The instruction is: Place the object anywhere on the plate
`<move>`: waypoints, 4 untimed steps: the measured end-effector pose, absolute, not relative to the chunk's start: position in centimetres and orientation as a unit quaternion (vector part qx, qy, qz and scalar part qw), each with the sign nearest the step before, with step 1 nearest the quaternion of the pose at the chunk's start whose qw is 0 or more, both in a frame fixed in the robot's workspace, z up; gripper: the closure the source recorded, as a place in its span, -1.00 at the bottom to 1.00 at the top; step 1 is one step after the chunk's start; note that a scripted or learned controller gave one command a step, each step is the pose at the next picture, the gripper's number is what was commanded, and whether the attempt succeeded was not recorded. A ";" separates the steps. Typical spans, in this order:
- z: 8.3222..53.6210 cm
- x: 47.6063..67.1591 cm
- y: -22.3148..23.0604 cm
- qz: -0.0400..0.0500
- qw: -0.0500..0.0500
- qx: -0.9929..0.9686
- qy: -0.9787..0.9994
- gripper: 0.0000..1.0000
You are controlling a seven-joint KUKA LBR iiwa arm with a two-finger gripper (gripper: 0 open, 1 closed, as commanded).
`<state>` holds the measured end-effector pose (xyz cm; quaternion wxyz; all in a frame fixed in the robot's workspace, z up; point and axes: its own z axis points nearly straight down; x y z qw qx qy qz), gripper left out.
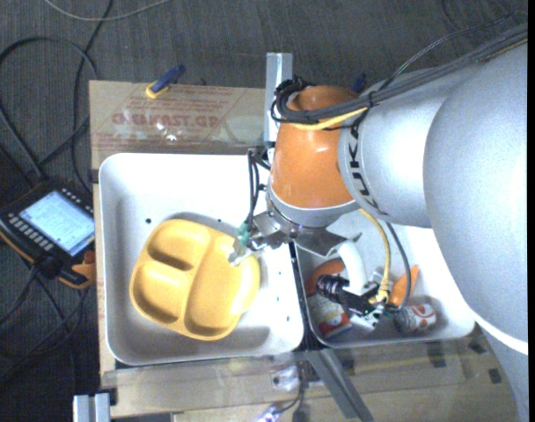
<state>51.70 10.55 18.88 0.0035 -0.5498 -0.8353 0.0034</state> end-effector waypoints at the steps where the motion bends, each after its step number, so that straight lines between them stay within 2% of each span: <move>1: 24.6 48.8 10.9 0.003 0.003 -0.500 -0.866 1.00; 2: 39.4 49.8 10.3 0.003 0.000 -0.423 -0.906 1.00; 3: 29.0 48.4 16.5 0.004 0.002 -0.514 -0.858 1.00; 4: 24.6 50.6 14.9 0.004 0.002 -0.492 -0.871 1.00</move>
